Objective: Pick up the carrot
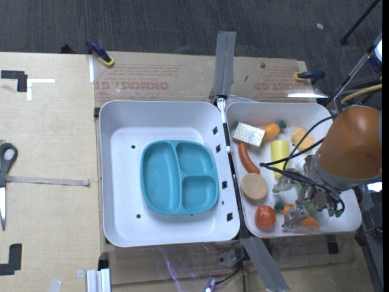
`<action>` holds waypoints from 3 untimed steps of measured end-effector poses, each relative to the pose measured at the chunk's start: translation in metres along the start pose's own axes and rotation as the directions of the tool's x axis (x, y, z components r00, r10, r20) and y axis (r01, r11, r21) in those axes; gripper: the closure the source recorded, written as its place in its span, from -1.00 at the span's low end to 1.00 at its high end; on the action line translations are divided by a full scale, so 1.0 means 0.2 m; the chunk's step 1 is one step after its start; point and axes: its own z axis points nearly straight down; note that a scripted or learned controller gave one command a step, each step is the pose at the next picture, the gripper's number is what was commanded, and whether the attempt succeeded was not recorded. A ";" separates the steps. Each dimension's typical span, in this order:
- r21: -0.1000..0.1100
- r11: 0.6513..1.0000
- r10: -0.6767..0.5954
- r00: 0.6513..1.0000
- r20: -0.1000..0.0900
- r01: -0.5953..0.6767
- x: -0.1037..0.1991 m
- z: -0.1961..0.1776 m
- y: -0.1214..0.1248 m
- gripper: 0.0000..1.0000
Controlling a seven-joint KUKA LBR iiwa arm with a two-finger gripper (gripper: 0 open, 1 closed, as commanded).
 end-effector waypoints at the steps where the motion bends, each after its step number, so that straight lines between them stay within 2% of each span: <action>1: 0.000 0.982 0.187 0.982 0.000 -0.187 -0.02 0.00 0.14 -1.00; 2: 0.000 0.998 0.060 0.998 -0.002 -0.060 -0.37 0.00 0.15 -1.00; 3: 0.000 1.000 0.008 1.000 0.001 -0.008 -0.84 0.00 0.11 -1.00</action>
